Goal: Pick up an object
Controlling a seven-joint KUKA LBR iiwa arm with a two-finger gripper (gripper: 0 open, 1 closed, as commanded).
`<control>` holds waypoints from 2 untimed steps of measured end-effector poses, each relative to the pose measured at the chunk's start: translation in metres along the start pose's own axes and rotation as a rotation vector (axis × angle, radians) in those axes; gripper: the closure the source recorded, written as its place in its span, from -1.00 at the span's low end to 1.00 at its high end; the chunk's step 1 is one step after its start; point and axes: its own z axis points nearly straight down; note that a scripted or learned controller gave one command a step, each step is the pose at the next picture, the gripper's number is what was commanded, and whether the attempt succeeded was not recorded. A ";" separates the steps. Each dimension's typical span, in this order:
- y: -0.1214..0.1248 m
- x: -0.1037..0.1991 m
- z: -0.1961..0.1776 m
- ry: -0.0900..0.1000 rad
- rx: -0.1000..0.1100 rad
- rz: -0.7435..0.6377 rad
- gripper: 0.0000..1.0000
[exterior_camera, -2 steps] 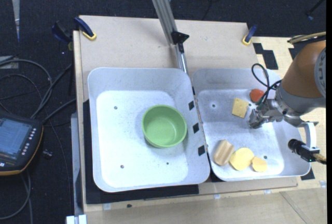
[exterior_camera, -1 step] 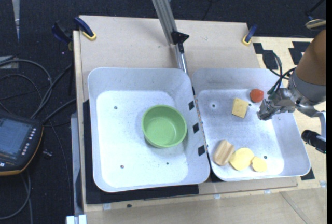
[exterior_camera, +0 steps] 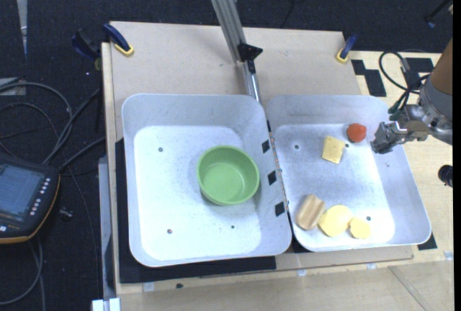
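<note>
Objects for picking lie in the right bin (exterior_camera: 403, 180), and we start at the gripper (exterior_camera: 382, 142), which sits over that bin's right rim near its upper corner. Its dark tip points left toward the bin floor. We cannot tell how the jaws stand, since the tip is small and dark, and we see nothing between them.

Nearest the tip is a red ball (exterior_camera: 356, 132), just to its left and a little higher, close by but apart from it. Left of the ball and slightly lower lies a pale yellow block (exterior_camera: 333, 150), tilted, near the ball but not touching it.

Farther down, along the bin's lower side, we find three pieces in a row. A tan loaf-shaped piece (exterior_camera: 310, 212) is on the left, a round yellow piece (exterior_camera: 336, 220) is just beside it, and a smaller yellow piece (exterior_camera: 360, 229) lies against the round one's right side. All three are well apart from the gripper.

Behind the gripper, the grey arm (exterior_camera: 438, 111) reaches in from the right edge, with a black cable (exterior_camera: 392, 72) looping above it.

In the left bin (exterior_camera: 144, 158) a green bowl (exterior_camera: 228, 175) stands upright, right of the middle. Both bins rest side by side on the bench (exterior_camera: 187, 61). A metal pole (exterior_camera: 223, 3) slants down to the gap between them. Off the bench, at the left edge, a pendant (exterior_camera: 21, 201) with a lit screen lies on the dark floor.
</note>
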 end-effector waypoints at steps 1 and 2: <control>0.001 0.000 -0.035 0.001 0.002 0.000 1.00; 0.010 0.050 -0.036 0.002 0.005 -0.004 1.00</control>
